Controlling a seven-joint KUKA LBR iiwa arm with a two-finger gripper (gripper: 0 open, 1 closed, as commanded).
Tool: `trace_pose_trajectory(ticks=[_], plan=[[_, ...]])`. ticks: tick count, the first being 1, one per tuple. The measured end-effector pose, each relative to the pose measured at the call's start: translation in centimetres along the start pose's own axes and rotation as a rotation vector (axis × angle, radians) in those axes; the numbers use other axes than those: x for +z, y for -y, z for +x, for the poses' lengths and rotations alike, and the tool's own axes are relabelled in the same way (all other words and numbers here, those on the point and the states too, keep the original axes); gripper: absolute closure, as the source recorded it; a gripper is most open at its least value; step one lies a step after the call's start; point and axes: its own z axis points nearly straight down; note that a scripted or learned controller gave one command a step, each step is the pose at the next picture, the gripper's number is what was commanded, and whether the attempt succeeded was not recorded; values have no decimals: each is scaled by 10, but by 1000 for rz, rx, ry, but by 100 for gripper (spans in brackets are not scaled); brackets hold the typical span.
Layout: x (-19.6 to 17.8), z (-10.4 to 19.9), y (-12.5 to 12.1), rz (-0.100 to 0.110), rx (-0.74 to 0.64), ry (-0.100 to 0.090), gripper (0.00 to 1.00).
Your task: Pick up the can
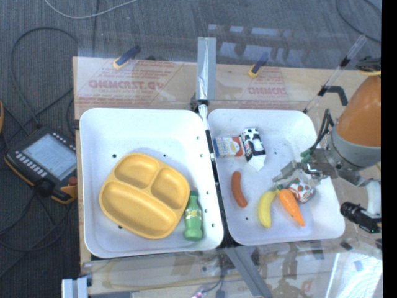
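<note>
Left bin (99,228): tray (144,194), bottle (193,215) | right bin (322,228): can (302,191), banana (266,208), carrot (291,206)

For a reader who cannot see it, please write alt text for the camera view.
The gripper hovers just above a small red and white can in the right bin, beside a carrot, banana, sausage and two cartons. The left bin holds a yellow divided tray and a green bottle.

Red "CHEMCAST" lettering, upside down, on the board (124,82) at 12 o'clock of the bins, other print illegible
</note>
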Motion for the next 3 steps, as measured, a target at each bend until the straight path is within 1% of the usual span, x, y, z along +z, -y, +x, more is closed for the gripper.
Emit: trace_pose_trajectory(ticks=[1,2,3], plan=[[76,-37,-22,-25,90,6,0],[117,-47,-26,-21,156,-3,0],[109,-48,-27,-20,156,-2,100]])
